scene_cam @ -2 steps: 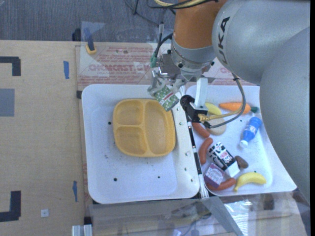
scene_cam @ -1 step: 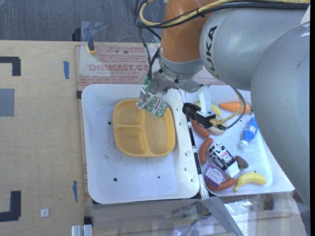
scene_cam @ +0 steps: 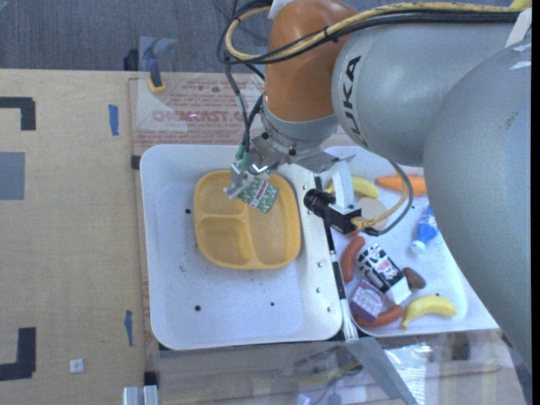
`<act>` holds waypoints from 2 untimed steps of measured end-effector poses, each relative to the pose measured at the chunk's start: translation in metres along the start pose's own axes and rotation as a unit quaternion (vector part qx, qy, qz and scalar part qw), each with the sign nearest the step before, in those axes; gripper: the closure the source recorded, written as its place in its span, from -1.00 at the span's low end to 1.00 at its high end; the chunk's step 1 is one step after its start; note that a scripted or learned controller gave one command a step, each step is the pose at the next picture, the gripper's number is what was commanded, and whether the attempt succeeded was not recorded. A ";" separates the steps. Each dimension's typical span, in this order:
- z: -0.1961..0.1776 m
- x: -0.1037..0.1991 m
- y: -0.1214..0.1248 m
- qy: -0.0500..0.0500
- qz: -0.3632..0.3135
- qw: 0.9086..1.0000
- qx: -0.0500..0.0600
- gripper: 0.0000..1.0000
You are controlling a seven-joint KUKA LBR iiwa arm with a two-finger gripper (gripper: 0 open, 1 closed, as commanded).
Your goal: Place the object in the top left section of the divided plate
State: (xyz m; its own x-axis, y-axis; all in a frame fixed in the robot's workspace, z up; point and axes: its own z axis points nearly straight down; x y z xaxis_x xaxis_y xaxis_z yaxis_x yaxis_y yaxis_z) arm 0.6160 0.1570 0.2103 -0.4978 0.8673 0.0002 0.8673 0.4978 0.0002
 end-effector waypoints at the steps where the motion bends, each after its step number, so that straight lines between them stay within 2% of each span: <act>1: -0.007 0.012 -0.030 0.000 -0.015 1.000 0.000 1.00; 2: -0.007 0.012 -0.030 0.000 -0.015 1.000 0.000 -1.00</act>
